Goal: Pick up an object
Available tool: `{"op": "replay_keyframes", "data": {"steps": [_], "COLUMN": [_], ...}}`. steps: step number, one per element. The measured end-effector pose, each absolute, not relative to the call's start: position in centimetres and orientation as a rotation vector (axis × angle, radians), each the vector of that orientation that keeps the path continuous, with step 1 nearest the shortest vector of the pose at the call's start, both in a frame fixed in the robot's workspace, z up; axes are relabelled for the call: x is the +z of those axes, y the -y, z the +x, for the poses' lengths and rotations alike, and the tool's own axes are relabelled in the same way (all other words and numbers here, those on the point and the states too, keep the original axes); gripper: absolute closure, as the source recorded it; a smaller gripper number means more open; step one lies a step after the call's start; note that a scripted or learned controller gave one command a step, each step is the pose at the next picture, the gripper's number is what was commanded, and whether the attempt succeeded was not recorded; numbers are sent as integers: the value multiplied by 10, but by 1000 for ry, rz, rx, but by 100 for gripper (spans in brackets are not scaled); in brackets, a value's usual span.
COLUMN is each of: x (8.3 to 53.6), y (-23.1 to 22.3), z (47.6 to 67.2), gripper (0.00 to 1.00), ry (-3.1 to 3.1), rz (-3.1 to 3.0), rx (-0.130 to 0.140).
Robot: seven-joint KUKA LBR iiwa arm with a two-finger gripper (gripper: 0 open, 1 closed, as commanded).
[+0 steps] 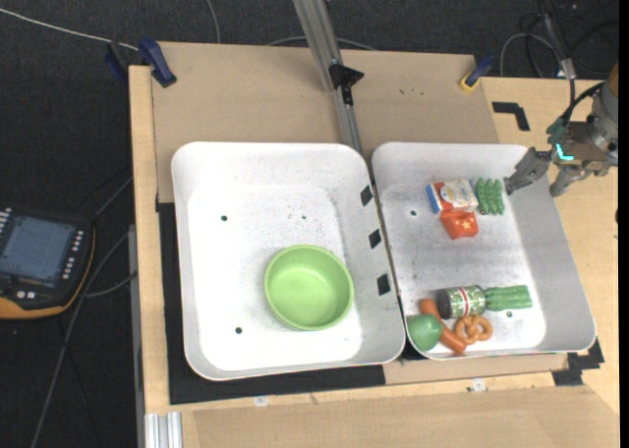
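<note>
Claw [543,173] open at right bin's [550,269] rim, arm cut off

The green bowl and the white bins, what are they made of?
The green bowl looks like plastic: one even lime colour, smooth, with a soft sheen and a thick rounded rim. The two white bins look like thin moulded plastic too, matte, with rounded corners and dark speckles on the floor, maybe scuffs or dirt. A picture alone cannot prove either one.
</note>
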State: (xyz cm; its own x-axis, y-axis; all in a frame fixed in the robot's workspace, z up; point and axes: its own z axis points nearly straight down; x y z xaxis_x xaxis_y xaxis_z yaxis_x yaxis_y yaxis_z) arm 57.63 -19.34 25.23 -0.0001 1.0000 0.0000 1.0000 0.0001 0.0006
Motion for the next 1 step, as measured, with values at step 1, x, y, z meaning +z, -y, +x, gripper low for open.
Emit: {"op": "replay_keyframes", "data": {"steps": [1], "x": [252], "y": [193], "z": [576], "gripper": [0], "ry": [-2221], "rz": [2221], "rx": [1]}}
